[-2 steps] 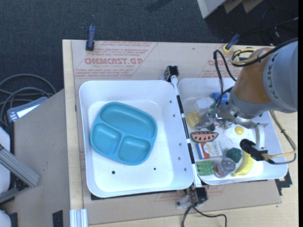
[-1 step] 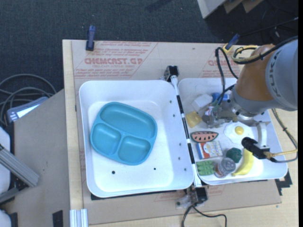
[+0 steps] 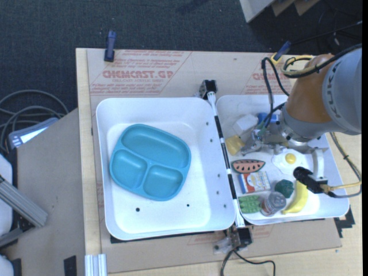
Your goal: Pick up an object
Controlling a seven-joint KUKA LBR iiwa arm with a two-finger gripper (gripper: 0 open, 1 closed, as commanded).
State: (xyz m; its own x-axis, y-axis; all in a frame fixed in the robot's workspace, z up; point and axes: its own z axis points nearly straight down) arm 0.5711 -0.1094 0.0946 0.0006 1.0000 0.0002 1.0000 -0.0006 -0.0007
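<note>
In the camera view, the arm reached in from the right over the right bin. Its gripper hung low near the bin's left side; how far the fingers stood apart could not be told. Just beside it lay a yellow piece and a watermelon slice; nearer the front lay a banana. The left bin held a blue divided plate.

blue tray in left bin | arm over right bin (toys)
</note>
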